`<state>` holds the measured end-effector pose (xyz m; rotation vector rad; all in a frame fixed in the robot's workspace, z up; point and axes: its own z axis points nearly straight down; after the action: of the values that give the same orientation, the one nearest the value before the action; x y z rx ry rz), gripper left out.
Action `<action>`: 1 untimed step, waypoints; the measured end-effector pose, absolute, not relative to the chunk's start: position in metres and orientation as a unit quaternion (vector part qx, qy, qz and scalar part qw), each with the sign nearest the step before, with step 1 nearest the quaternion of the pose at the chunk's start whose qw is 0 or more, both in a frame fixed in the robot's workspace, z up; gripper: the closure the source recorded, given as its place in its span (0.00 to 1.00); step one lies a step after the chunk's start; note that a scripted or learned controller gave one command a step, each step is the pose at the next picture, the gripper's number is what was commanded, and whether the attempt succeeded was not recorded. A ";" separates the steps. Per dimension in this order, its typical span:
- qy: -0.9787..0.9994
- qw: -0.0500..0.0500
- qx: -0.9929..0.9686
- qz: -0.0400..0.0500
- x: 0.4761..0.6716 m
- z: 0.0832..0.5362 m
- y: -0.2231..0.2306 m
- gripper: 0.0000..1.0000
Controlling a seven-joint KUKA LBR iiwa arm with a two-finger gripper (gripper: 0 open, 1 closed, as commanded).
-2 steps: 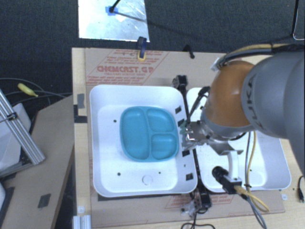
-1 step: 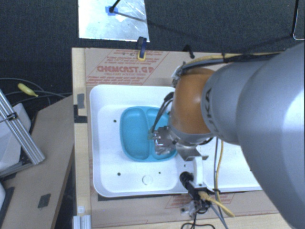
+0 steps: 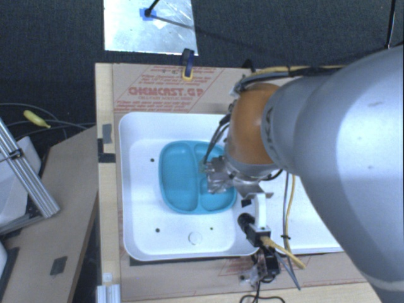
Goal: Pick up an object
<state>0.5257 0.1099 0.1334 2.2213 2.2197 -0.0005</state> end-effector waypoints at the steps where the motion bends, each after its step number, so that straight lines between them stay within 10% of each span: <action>1: 0.705 0.006 0.709 0.004 0.529 0.257 0.033 1.00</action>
<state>0.5288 0.0327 0.2569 2.2187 2.2069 0.0141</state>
